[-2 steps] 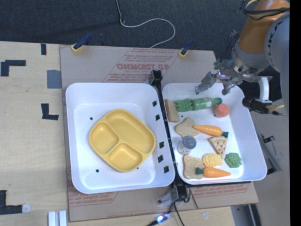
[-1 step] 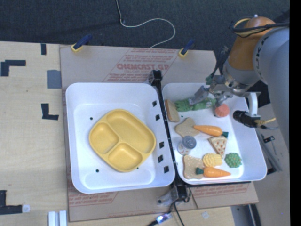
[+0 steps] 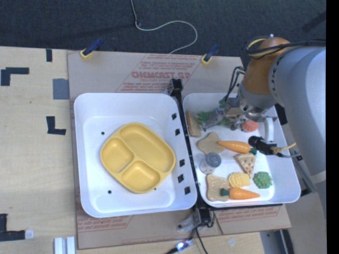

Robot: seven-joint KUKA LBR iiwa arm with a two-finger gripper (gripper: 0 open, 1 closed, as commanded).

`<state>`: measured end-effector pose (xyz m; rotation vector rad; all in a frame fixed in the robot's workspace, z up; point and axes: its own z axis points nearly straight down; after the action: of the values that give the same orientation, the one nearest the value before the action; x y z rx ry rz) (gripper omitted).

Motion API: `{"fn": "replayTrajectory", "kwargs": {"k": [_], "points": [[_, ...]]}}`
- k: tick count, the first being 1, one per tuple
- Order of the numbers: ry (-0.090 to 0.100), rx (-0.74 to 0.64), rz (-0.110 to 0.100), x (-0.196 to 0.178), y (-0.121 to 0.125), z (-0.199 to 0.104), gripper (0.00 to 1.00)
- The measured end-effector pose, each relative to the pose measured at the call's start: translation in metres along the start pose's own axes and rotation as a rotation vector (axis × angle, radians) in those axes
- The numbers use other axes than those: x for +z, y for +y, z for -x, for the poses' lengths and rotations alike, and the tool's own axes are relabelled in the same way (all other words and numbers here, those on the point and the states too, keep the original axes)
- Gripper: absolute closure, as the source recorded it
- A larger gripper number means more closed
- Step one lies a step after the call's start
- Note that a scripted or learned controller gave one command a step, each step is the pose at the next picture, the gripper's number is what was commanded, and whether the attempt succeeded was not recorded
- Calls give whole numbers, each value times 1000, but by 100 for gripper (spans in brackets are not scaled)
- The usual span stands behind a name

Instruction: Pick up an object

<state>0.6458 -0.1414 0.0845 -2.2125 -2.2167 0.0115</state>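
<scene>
Two white bins, toy food crowded in the right one

Two shallow white plastic bins sit side by side on the desk [image 3: 32, 142]; the left bin [image 3: 87, 110] carries a yellow plastic tray with three compartments [image 3: 137, 156], lying at a slant near its middle; the right bin [image 3: 288, 194] carries the small toy foods. Near that bin's far edge the grey arm with the orange band [image 3: 265, 67] comes down from the right, and its gripper [image 3: 233, 112] sits low among green leafy pieces [image 3: 209, 118]; whether its fingers are spread or closed, or have hold of anything, cannot be told, since the wrist covers them. Just beside the gripper lies a small red-orange round piece [image 3: 250, 125]; nearer the middle lies an orange toy carrot [image 3: 235, 146], with a tan bread-shaped piece [image 3: 208, 142] to its left and a grey round can lid [image 3: 213, 160] below that. Along the near edge lie a second orange carrot [image 3: 243, 193], a yellow corn cob [image 3: 239, 180], a green broccoli floret [image 3: 262, 180], and a tan cracker wedge [image 3: 246, 164]. A white cable [image 3: 164, 25] loops across the dark floor beyond the desk.
</scene>
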Motion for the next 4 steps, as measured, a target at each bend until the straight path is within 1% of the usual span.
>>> {"fn": "replayTrajectory", "kwargs": {"k": [1,2,3,4], "points": [[-3,0,8,2,0,0,0],[-3,-1,4,-6,-1,0,100],[-1,1,10,-46,-4,-2,100],[-1,1,10,-86,-8,-2,100]]}}
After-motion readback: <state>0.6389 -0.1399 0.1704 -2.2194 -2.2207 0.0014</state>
